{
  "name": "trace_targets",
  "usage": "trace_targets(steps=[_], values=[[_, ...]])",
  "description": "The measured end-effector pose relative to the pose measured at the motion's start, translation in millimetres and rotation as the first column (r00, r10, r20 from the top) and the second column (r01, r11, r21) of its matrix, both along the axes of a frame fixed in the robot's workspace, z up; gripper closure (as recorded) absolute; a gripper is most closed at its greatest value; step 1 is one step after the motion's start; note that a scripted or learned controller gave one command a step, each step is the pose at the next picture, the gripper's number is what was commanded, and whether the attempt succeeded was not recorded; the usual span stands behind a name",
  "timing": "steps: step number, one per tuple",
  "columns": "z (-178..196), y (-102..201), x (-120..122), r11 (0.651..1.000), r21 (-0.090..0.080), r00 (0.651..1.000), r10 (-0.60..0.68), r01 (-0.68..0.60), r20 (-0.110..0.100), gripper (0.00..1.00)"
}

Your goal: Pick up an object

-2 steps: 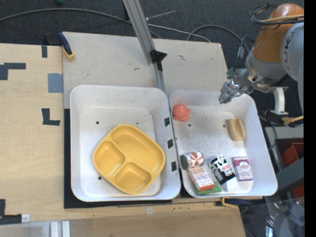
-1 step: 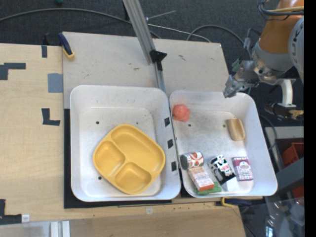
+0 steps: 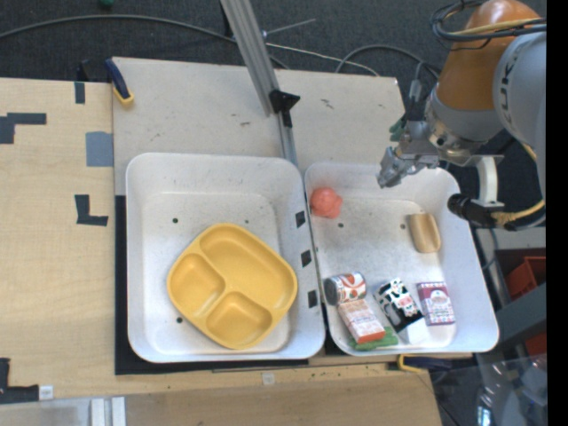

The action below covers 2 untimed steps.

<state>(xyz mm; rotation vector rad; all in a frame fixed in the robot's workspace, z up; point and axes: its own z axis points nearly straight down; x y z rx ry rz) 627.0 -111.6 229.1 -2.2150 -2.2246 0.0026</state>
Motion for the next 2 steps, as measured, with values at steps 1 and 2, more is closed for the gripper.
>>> trace_targets(steps=[1,2], values=[[9.7,53.4,-12.9,1.000,0.002,1.000,0.002,-0.002,0.001,1.00],[3.5,102.3,-19.0,1.000,0.001,1.000,0.002,-0.002,0.000,1.00]])
